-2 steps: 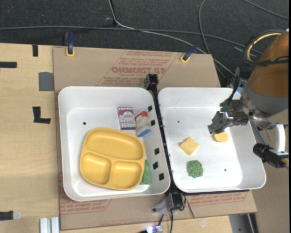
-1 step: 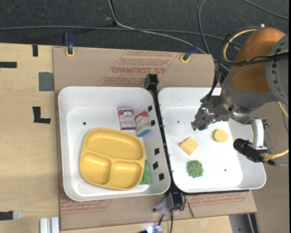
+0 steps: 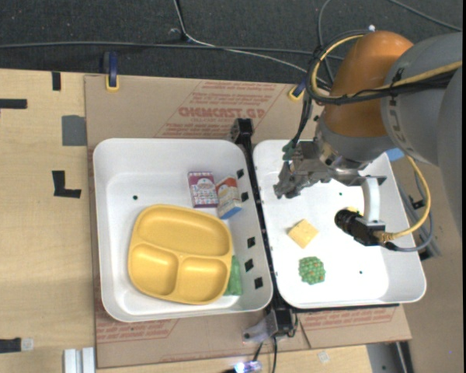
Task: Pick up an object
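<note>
1. In the camera view, we see the grey two-finger gripper hanging over the right white bin, near its far left corner; we cannot tell its grip state.
2. The pale yellow block lies mid-bin, nearest the gripper, towards the near edge; the green knobbly ball sits beyond it.

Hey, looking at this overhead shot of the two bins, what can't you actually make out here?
- Gripper, camera view: dark and small against the arm; whether it is open or shut is unclear.
- Green object in the left bin: mostly hidden under the yellow divided plate.
- Small cartons: print too small to read.
- Arm: cut off by the right edge.
</note>
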{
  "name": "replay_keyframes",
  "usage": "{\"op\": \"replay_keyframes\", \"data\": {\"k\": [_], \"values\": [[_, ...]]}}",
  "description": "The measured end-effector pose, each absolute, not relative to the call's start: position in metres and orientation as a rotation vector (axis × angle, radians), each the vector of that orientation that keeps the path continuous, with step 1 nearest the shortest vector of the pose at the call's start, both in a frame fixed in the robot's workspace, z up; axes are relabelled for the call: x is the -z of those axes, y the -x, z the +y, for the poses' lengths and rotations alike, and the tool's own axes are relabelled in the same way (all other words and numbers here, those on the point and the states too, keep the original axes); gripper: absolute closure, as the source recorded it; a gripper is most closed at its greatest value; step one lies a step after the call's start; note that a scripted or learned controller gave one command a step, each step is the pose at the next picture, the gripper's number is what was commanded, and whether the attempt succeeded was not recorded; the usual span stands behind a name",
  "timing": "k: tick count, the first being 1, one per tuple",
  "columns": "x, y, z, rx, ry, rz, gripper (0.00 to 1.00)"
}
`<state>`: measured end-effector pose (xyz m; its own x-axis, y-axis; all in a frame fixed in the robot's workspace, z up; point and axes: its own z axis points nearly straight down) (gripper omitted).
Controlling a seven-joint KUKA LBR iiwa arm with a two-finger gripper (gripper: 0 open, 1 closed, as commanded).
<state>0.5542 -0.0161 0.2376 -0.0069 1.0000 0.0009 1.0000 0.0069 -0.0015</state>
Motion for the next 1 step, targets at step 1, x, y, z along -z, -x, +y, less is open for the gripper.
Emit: {"op": "replay_keyframes", "data": {"k": [1], "values": [[-0.2248,-0.5675,0.0413,-0.002,2.213,-2.228,1.00]]}}
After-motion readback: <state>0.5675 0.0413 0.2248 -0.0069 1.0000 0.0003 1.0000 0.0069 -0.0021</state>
